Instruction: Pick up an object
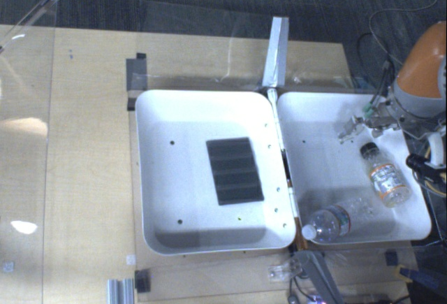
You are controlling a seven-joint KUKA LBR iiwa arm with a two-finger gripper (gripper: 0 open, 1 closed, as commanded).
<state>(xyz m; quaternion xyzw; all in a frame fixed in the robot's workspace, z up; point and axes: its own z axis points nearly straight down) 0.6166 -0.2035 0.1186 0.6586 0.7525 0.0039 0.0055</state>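
Far left of your claw, a black ribbed block (235, 170) lay in the left bin (154, 121). Below-left of it, a clear bottle (328, 223) rested in the right bin (307, 121). The claw (357, 124) hovered there, spread state unclear. Just below-right lay a dark-capped, orange-labelled bottle (384, 178).

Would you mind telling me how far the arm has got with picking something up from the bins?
Nothing looks picked yet. The small bottle and the clear bottle both lie on the floor of the right bin, and the black ridged block lies flat in the left bin. The gripper sits over the right bin's far side, above the small bottle, with nothing seen in it. Grasping and lifting remain.
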